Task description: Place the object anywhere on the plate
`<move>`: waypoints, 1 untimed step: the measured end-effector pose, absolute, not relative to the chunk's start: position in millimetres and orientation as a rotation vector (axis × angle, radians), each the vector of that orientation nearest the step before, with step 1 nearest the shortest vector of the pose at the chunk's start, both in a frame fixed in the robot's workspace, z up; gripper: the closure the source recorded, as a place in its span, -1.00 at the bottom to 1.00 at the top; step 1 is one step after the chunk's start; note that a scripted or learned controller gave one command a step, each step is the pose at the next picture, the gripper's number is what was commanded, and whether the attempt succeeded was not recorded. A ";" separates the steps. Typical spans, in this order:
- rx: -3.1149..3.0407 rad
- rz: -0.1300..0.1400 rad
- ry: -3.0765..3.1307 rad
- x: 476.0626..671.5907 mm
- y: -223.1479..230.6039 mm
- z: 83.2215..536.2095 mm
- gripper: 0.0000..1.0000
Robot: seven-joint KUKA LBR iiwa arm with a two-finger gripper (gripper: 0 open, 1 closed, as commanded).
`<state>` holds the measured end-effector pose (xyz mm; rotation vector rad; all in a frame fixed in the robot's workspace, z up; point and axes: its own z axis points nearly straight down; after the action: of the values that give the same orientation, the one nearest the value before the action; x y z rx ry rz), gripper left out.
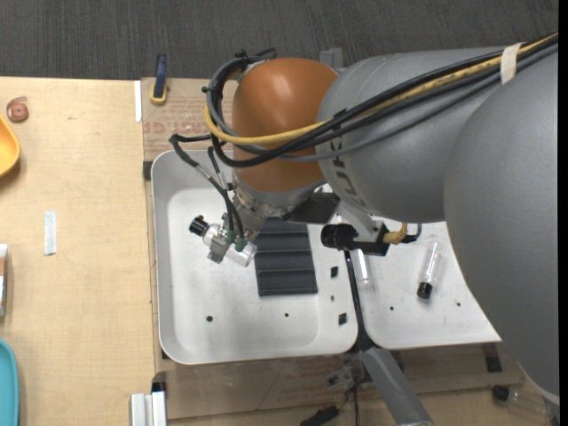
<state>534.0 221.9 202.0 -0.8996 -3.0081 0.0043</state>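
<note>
Hovering over one bin (177, 327), my gripper (286, 260) (open or closed, I cannot tell) has the tube (428, 272) view-right, in the other.

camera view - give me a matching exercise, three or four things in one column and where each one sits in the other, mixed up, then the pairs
Things:
1. vial
2. orange band
3. black block
4. yellow dish

Places:
A. left bin, under the arm
B. far left edge, on the wooden bench
C. right bin
D. on the arm, above the left bin

Pairs: 1-C, 2-D, 3-A, 4-B
</note>
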 end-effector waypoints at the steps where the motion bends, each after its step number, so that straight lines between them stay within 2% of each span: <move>1: -0.508 0.000 -3.102 538.3 191.8 284.9 1.00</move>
<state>538.3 191.8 284.9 -0.5077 -3.1023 0.0002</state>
